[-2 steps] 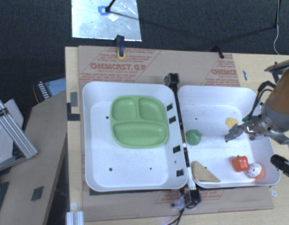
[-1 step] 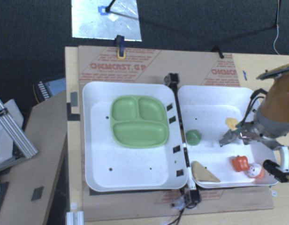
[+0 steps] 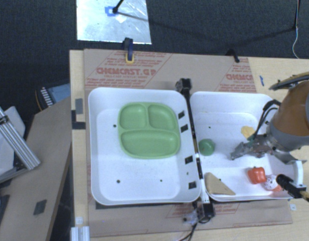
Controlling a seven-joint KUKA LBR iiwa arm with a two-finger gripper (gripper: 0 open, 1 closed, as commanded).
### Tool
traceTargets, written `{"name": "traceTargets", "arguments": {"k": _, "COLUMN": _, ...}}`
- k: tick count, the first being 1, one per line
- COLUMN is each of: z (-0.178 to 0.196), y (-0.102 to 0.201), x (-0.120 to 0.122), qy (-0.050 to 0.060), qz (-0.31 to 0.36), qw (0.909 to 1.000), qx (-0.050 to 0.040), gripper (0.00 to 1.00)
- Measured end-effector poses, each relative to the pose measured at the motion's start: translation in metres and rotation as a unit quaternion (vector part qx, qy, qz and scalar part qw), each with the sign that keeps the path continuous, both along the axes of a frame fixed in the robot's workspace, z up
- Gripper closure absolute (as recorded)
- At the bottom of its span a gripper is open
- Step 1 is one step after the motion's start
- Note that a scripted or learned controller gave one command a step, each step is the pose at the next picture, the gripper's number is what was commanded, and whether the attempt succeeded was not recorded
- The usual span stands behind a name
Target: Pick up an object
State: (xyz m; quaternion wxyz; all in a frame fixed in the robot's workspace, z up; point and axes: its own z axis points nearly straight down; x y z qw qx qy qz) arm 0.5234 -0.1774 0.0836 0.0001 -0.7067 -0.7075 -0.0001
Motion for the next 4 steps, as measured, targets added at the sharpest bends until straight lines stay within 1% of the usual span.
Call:
{"name": "traceTargets", "arguments": {"k": 1, "z": 0.012, "y": 0.0, "x": 0.001, "qy": -0.001, "qz": 0.0, "qw": 1.0, "qx": -0.0003, "gripper": 1.0}}
{"name": "traceTargets", "arguments": {"k": 2, "z": 0.056, "y": 0.001, "x": 0.008, "qy": -0.002, "qz": 0.001, "qw": 1.0, "qx": -0.0007, "gripper": 1.0}}
{"name": "traceTargets", "arguments": {"k": 3, "z": 0.12, "y": 0.0, "x": 0.008, "qy": -0.004, "qz": 0.002, "qw": 1.0, "qx": -0.0015, "gripper": 1.0}}
{"name": "traceTargets", "arguments": {"k": 4, "z": 0.124, "y": 0.0, "x": 0.009, "qy": -0.001, "qz": 0.002, "qw": 1.0, "qx": -0.0005, "gripper": 1.0}}
